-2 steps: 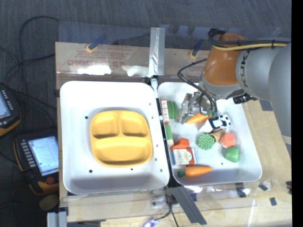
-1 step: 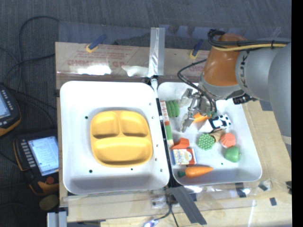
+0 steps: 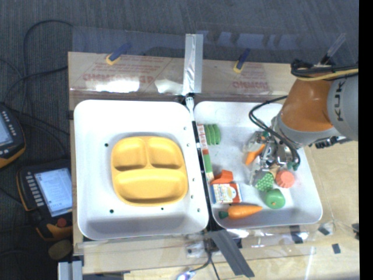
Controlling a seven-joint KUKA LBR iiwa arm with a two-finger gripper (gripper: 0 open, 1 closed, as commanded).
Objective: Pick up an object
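Note:
My gripper [image 3: 269,158] reaches down into the right bin [image 3: 309,214], over a cluster of toy foods. A small orange piece [image 3: 252,156] lies at its left side. Just below it sit a green dotted piece [image 3: 264,182] and a pink-red round piece [image 3: 285,178]. A green ball [image 3: 274,199] rests a little nearer the front. A long carrot [image 3: 245,211] lies along the front wall, beside a small orange-and-white carton [image 3: 225,191]. A green pod [image 3: 213,133] lies at the bin's back left.
The left bin [image 3: 93,214] holds a yellow divided plate [image 3: 149,169]. A striped strip [image 3: 204,150] runs along the wall between the bins. The grey arm with its orange band [image 3: 309,107] enters from the right, trailing black cables.

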